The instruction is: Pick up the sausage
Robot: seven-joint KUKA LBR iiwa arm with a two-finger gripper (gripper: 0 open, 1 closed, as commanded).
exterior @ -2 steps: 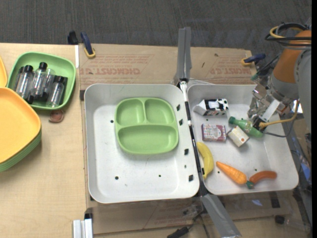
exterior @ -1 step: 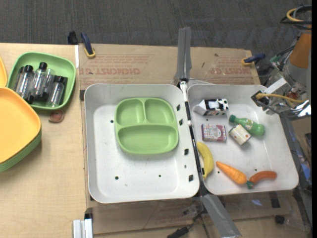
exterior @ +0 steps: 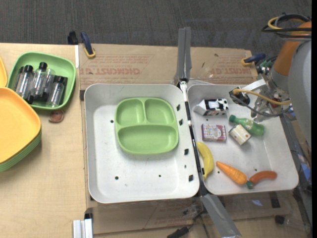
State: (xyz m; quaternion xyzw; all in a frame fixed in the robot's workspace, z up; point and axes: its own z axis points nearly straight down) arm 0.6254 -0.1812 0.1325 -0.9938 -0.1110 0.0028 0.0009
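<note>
While pincer (exterior: 257,117) hovers, sausage (exterior: 264,175) lies apart.

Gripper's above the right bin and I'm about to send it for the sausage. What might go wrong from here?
1. The reddish-orange sausage lies near the front right corner of the right white bin, touching the orange toy carrot's green tip, so the fingers may catch the carrot too.
2. The bin wall beside it leaves little room for a finger.
3. The gripper hangs over the green bottle and small white box; a low sweep may knock them.

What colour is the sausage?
Orange-red, in the camera view: the sausage lies beside the carrot.
</note>
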